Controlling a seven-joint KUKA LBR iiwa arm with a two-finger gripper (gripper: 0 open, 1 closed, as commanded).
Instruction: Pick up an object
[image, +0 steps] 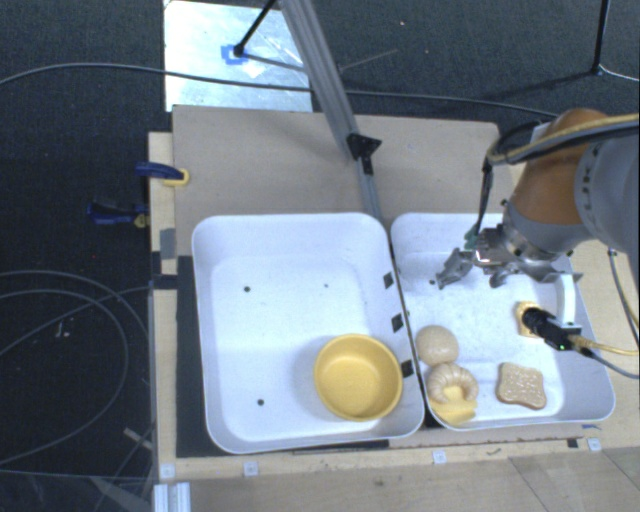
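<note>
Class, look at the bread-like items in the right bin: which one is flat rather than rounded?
The toast slice, lying flat near the right bin's front right corner. The bun and croissant beside the divider are rounded.

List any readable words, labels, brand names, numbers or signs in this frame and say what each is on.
None can be read.
Yellow bowl: plain, no marking.
Two white bins: only small dark clips and specks, no lettering.
Bread slice, roll and croissant: unmarked.
Arm above the claw: no legible label.
Blue tape on the floor: blank at this size.
</note>
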